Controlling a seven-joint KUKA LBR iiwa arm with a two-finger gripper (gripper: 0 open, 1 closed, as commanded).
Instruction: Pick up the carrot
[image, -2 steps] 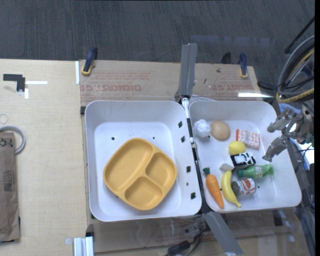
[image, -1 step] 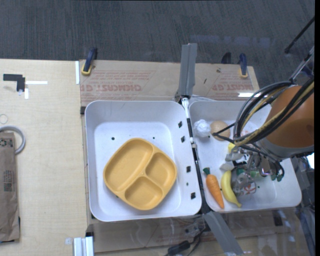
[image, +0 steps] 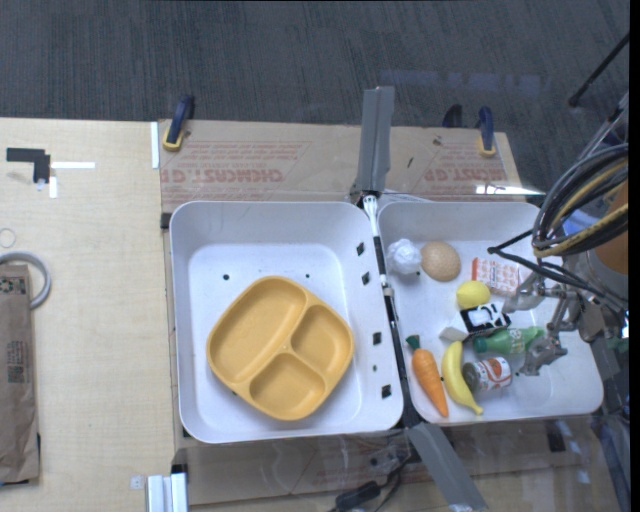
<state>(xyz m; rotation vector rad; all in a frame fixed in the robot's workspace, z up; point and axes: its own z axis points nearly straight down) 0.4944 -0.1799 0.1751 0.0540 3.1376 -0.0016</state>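
The carrot (image: 428, 380) is orange with a green top. It lies in the right bin (image: 560, 405) near the front left corner, its tip toward the front edge, with a banana (image: 456, 376) right beside it. My gripper (image: 535, 328) hangs over the right side of that bin, well to the right of the carrot. Its fingers stand open on either side of the end of a green bottle (image: 505, 340), and nothing is gripped between them.
The right bin also holds a can (image: 490, 373), a lemon (image: 473, 294), a black and white box (image: 485, 317), a tan egg-shaped thing (image: 440, 260), a white crumpled piece (image: 404, 256) and a red-printed packet (image: 495, 272). In the left bin (image: 200, 240) lies a yellow divided plate (image: 281, 346).
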